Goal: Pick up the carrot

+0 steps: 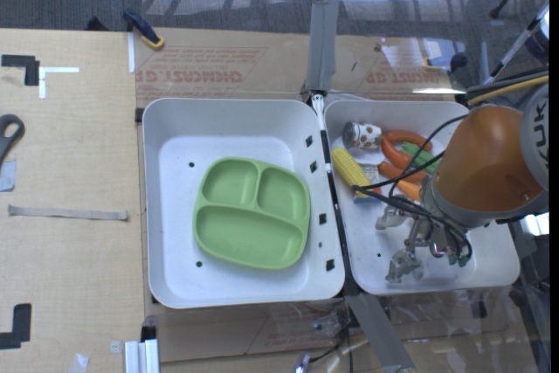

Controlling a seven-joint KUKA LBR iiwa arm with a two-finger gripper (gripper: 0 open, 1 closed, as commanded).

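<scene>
A robotics lab is showing here. A grey arm (489, 166) is reaching over white bins (166, 214) sitting on a taped cardboard bench (218, 70).

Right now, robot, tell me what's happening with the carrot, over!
Gripper low in right bin, nothing between its fingers. Carrot at bin's far side, untouched. Corn cob lies beside it.

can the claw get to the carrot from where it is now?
Probably yes. The claw hangs low in the right bin, and the carrot lies at that bin's far end, top exposed. The corn sits beside it and the arm's orange band overhangs part of it.
</scene>
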